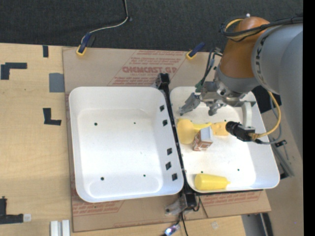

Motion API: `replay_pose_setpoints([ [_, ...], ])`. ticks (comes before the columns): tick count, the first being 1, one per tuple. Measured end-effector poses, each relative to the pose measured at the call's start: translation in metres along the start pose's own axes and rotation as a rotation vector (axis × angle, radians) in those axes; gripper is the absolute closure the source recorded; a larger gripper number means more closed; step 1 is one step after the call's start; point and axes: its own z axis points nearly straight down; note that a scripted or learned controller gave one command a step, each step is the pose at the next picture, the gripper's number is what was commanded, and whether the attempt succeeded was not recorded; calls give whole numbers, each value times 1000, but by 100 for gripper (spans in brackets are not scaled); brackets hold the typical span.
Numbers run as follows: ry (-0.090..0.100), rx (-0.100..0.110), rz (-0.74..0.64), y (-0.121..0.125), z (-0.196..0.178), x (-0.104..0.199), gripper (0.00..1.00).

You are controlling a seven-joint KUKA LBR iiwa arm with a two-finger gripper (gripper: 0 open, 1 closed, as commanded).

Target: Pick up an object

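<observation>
The gripper (201, 104) hangs over the right bin (261, 168), fingers spread apart and grasping nothing. Just below it lie a yellow object (185, 131) and a small brown box (202, 140).

The grey arm (275, 53) reaches in, fingers (189, 104) spread apart, holding nothing.

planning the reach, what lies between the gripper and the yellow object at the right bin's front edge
In the camera view, a small brown box lies between the gripper and that yellow object, with bare bin floor around it.

Wooden bench (29, 146) bears cardboard sheet (142, 68) under two white bins (83, 95).
</observation>
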Motion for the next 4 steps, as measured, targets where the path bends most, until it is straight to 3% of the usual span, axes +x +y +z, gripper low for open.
replay_pose_setpoints([
  [1, -4, 1, 4, 22, 96, -34, 0],
  [2, -3, -4, 3, 23, 81, -32, 100],
  [3, -4, -1, 2, 22, 82, -32, 0],
  [4, -3, -3, 1, 55, 104, -33, 0],
])
